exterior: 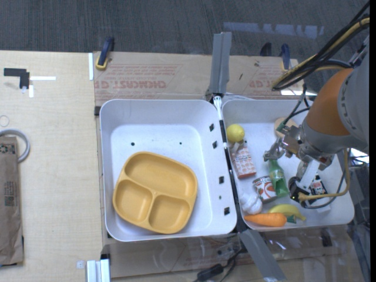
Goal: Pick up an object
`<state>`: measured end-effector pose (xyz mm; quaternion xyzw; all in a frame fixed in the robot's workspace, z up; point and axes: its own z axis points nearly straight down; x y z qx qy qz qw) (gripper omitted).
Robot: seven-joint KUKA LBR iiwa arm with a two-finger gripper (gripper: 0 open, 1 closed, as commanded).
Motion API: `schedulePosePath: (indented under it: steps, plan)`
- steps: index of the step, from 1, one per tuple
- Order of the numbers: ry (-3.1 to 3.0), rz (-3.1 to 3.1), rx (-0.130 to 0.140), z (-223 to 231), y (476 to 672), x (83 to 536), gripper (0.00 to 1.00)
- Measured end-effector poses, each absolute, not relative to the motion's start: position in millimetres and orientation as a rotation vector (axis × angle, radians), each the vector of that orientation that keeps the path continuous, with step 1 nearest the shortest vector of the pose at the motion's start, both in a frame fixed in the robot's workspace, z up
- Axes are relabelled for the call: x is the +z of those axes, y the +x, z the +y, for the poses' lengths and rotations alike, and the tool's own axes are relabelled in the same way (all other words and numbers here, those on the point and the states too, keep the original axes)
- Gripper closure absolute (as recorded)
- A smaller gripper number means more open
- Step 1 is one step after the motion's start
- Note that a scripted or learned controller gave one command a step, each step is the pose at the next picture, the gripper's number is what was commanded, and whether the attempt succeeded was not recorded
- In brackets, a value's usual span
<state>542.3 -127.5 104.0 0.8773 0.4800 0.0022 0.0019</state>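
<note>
Here fingers (286, 168) hang in right bin (258, 111), can't tell open or closed; green bottle (277, 178) right at them, can (265, 188) just beside.

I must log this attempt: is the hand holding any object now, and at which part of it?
It cannot be told. The hand hangs over the right bin beside the green bottle, but no object shows between its fingers.
</note>
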Motion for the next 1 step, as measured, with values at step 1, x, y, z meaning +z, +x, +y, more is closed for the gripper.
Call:
schedulePosePath:
  steps: [1]
  plan:
    - [2.669, 1.658, -0.005, -178.3, 522.9, 209.6, 0.0]
